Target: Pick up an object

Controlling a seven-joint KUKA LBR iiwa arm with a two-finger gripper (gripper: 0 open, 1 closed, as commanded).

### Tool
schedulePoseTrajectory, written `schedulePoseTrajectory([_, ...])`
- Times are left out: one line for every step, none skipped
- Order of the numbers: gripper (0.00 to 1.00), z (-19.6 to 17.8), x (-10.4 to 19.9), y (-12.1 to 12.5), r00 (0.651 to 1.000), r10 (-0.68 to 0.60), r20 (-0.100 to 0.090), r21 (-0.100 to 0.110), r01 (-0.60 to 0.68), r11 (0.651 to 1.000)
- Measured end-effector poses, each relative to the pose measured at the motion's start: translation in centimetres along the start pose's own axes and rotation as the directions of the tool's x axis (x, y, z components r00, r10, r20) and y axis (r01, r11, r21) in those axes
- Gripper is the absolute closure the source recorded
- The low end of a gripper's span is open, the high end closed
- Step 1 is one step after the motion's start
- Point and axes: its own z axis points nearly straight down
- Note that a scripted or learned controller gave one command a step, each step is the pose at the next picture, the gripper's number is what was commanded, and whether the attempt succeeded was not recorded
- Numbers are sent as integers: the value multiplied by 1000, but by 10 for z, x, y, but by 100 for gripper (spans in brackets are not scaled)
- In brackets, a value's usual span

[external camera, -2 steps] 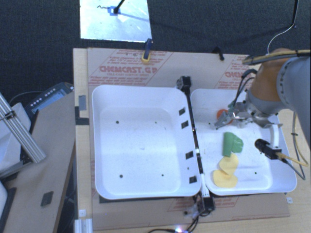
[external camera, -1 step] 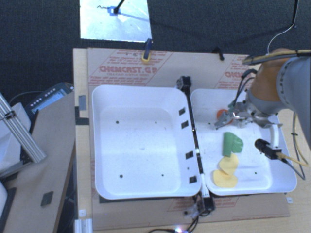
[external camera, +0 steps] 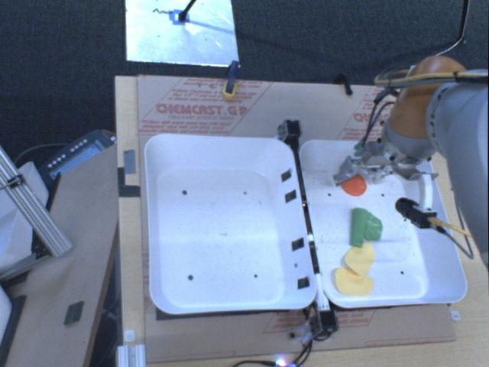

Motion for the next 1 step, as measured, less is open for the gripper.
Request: schedulePoseTrajectory([0,-7,-23,18,1000,2,1,1,-2,1000])
